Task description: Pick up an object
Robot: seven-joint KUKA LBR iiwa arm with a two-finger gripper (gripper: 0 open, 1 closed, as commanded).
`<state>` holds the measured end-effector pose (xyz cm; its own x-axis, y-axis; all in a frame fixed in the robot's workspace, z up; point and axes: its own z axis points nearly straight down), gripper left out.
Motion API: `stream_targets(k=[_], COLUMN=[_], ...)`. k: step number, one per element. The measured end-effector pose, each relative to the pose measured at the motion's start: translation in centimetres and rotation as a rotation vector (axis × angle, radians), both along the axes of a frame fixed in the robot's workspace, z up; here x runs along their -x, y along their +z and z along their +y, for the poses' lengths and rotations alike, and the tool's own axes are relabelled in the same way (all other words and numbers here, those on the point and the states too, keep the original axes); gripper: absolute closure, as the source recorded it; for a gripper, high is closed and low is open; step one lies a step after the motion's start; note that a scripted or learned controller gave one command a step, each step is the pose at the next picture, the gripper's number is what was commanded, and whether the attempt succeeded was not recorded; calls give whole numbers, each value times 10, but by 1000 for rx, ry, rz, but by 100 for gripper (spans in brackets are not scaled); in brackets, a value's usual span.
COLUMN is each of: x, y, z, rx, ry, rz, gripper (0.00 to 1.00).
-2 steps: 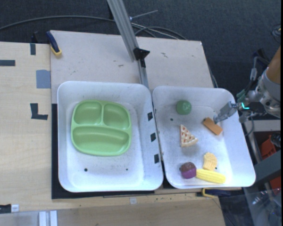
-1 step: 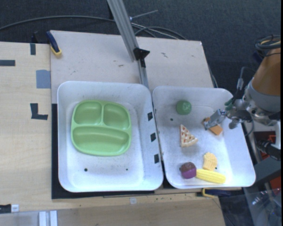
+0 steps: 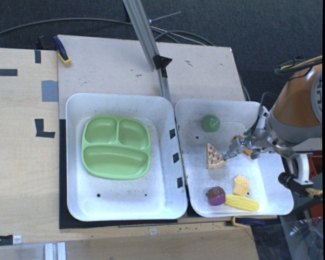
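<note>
Pizza slice [image 3: 214, 157] is lying flat on the floor of the right-hand bin [image 3: 271, 202], near that bin's middle, and it is looking like the nearest thing for the arm to take. The gripper [image 3: 231, 151] is hanging just to the right of the pizza slice, its tip close beside the crust edge, perhaps touching it, though the view is too coarse to be sure. Whether the gripper is spread or closed I cannot tell, and nothing is visibly being held.

As a judgement, the pizza slice is appearing to be a small toy: light, stiff, fairly smooth, and not fragile. Lying so flat, it is offering little height, so a pinch across its two long slanted edges, near the wider crust end, is seeming the best hold; the pointed tip would likely slip out.

Beyond the pizza slice, toward the bin's far wall, a green ball [image 3: 210, 123] is resting apart from it. Nearer the camera than the pizza slice, a purple toy [image 3: 216, 195], a small yellow piece [image 3: 241, 186] and a corn cob [image 3: 241, 202] are sitting close together. Well to the left of the pizza slice, a green divided plate [image 3: 117, 147] is lying in the other bin.
</note>
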<state>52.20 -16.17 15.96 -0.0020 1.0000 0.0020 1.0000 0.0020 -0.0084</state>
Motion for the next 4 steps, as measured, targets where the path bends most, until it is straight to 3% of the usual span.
stream_targets(k=[1, 2, 4], x=[1, -1, -9], y=[-54, -41, 69], z=[-10, -9, -1], rx=[1, 0, 3], ry=[-1, 1, 1], rz=[-1, -4, -12], gripper=[0, 100, 100])
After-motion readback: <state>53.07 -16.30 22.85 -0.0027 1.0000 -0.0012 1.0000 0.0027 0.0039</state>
